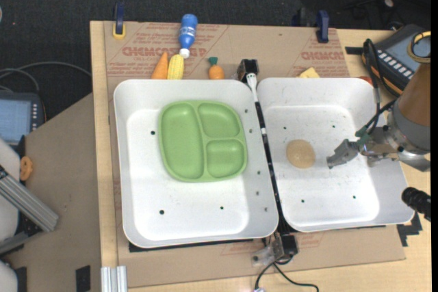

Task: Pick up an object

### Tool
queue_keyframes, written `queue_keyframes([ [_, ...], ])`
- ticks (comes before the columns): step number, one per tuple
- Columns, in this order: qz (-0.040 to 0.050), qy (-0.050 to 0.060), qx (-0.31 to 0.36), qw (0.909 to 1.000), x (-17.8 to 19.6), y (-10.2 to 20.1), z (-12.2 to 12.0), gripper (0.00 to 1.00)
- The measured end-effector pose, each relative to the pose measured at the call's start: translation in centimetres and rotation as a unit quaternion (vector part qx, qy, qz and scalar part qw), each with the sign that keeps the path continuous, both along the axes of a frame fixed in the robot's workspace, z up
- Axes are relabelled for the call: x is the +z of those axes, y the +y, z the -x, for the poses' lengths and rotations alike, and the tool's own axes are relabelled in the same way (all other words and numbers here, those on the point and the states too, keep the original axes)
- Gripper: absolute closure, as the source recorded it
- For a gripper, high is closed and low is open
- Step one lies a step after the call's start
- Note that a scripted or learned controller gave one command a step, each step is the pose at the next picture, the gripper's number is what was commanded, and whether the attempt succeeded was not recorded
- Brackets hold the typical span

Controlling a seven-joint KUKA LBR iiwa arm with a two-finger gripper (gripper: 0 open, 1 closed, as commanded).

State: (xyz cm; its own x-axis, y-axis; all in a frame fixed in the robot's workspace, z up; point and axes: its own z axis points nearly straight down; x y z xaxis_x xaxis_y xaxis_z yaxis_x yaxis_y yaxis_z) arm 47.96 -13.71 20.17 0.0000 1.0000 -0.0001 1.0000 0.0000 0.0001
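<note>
A round tan object, like a small cookie or bun, lies near the middle of the right white bin. A green divided plate rests in the left white bin. My gripper reaches in from the right, low over the right bin, its tip a short way to the right of the tan object and apart from it. Nothing shows between the fingers.
Behind the bins on the cardboard lie a blue-and-white bottle, a toy corn cob, a toy carrot and a yellow piece. A black clip sits at the bins' seam. Clamps hold the bench's far edge.
</note>
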Motion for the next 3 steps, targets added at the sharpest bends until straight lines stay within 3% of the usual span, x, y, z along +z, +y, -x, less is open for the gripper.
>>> queue_keyframes([
  [1,-0.0013,-0.001,0.002,1.0,-12.1,2.8,-6.9,0.0],
  [2,0.0003,-0.001,-0.001,1.0,-10.7,2.5,-6.6,1.0],
  [3,0.0024,-0.001,-0.002,1.0,-11.7,-4.4,-7.9,1.0],
])
